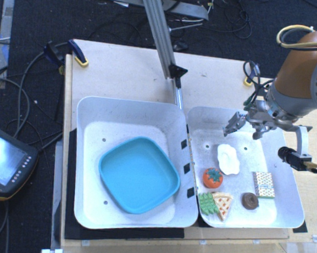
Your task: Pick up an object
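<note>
The gripper [245, 125] hangs with fingers spread, holding nothing — the approach step, I judge. The white lump [228, 159] lies in the right bin [202, 127], just toward six o'clock; next it must descend — then close.

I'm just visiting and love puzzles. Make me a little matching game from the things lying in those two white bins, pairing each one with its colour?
Things:
1. dish in the left bin
2. tomato toy
3. round puck
4. lump in the right bin

Colours:
A. white
B. dark brown
C. light blue
D. red with a green top

Pairs: 1-C, 2-D, 3-B, 4-A
</note>
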Motion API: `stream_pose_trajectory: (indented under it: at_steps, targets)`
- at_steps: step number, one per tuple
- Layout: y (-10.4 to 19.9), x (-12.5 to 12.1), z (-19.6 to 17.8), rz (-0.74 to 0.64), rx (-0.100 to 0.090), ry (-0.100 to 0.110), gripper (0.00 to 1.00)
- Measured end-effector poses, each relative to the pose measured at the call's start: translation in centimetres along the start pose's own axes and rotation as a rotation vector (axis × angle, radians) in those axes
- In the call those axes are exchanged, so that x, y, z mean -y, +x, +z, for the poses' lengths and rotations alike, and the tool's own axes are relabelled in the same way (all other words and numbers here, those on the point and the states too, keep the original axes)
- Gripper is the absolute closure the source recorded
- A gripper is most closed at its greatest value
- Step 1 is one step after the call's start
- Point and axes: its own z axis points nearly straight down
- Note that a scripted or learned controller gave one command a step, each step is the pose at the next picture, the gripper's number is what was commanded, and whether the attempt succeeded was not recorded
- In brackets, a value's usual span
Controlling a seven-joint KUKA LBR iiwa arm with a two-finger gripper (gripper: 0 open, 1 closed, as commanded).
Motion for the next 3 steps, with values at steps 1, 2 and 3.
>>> stream_pose_trajectory:
  at_steps: [1,2,3]
  targets:
    - [0.1,-0.8,4.7,0.0,0.0,0.0,0.0]
    - [-0.3,-0.1,10.8,0.001,0.0,0.002,0.0]
    - [-0.3,-0.2,9.4,0.001,0.001,-0.004,1.0]
